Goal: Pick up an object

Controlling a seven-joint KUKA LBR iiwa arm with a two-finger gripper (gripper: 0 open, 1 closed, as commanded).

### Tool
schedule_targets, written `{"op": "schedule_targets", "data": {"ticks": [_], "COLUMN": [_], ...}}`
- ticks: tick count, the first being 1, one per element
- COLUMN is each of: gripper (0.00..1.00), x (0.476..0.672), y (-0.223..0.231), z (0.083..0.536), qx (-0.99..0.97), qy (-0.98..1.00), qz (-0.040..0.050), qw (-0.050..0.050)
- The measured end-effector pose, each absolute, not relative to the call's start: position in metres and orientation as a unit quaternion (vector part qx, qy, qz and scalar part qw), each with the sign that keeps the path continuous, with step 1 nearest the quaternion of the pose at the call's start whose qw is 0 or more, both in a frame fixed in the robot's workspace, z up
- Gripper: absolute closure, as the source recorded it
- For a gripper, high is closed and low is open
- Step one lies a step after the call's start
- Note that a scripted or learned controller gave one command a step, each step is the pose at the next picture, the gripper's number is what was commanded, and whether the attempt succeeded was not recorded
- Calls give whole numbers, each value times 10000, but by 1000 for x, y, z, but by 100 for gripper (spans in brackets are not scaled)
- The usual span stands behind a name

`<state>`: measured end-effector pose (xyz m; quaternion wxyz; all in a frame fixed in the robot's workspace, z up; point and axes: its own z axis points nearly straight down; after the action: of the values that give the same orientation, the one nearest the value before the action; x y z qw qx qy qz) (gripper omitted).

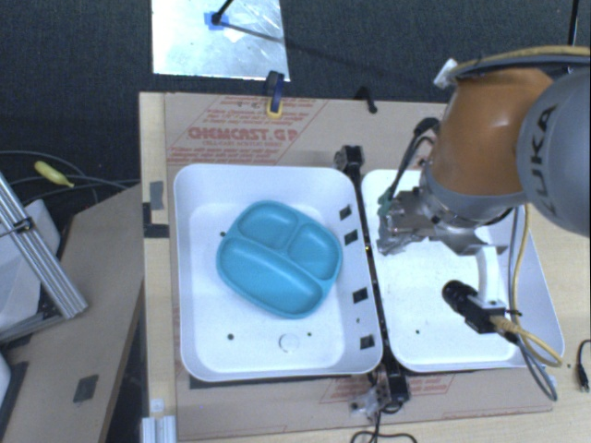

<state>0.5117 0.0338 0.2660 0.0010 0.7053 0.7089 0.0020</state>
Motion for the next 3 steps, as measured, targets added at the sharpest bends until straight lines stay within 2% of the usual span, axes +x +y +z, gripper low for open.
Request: {"op": "schedule_targets", "data": {"ticks": [1,2,3], "gripper": [100,100,100], "x": [492,487,512], "y": [132,224,206], "z": [274,422,543], "qx": [7019,7021,7055], "qy": [7123,7120,7087], "qz": [21,104,81], "qw": [-12,20,34]}}
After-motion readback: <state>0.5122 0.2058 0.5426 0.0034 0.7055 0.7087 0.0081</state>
